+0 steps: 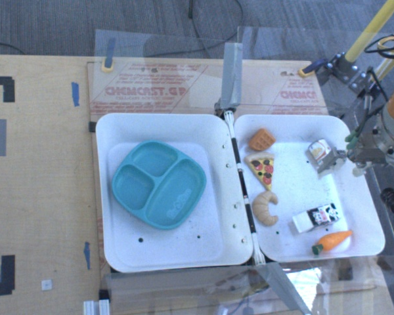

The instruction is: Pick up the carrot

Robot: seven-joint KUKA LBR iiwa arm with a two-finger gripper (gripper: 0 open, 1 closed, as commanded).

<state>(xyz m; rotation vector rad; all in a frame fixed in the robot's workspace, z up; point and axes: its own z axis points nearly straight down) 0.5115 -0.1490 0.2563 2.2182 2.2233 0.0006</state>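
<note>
Carrot: lying untouched at the right bin's near edge. Gripper: being positioned at the far right, state cannot be told. Approach is being judged pending; a reach toward the near side is needed.

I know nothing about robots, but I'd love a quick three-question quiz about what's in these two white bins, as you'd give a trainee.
1. True or false: the carrot lies in the same bin as the teal divided plate.
2. Which item lies nearest the carrot?
A. waffle
B. pizza slice
C. milk carton
3. Fill in: the croissant lies in the ____ bin, close to the divider.

Key
1. False. The carrot lies at the right bin's near corner; the plate sits alone in the left bin.
2. C
3. right
</note>
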